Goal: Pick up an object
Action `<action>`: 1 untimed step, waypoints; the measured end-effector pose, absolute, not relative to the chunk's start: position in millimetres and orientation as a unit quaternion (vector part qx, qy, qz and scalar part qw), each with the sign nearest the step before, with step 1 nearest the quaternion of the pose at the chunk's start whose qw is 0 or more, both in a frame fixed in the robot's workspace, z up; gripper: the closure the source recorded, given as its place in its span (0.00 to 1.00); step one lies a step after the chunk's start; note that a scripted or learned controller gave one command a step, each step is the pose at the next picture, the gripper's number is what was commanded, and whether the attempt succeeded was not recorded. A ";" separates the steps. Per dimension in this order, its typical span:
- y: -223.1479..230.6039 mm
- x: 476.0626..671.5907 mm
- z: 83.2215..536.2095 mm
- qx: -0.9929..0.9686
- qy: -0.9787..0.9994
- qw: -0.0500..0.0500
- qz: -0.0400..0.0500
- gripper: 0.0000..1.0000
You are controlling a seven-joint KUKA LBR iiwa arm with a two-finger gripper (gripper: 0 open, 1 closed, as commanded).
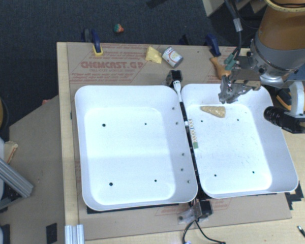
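Whether the jaws stand apart or together cannot be told from the camera view, where the gripper (229,96) is a dark cluster hanging over the far edge of the right bin (274,179). Just below and slightly left of it, lying flat on that bin's floor, is a tan wedge-shaped object (213,111), apparently free of the tool. Judged from this, the pick is not yet done: the grasp and the lift both remain. The left bin (86,136) sits alongside the right bin, touching at the shared rim.
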State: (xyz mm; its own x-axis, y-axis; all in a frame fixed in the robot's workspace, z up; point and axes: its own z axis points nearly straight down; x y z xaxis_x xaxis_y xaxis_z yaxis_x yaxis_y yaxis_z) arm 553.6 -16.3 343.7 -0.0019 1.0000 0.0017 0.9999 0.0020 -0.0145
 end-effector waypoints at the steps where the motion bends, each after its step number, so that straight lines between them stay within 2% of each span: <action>1: -49.0 507.3 376.1 -0.709 -0.706 0.000 0.000 1.00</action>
State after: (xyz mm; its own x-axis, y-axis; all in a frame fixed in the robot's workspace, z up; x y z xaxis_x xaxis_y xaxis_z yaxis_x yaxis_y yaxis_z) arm 507.3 -49.0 376.1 0.0043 1.0000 0.0000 1.0000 -0.0043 -0.0008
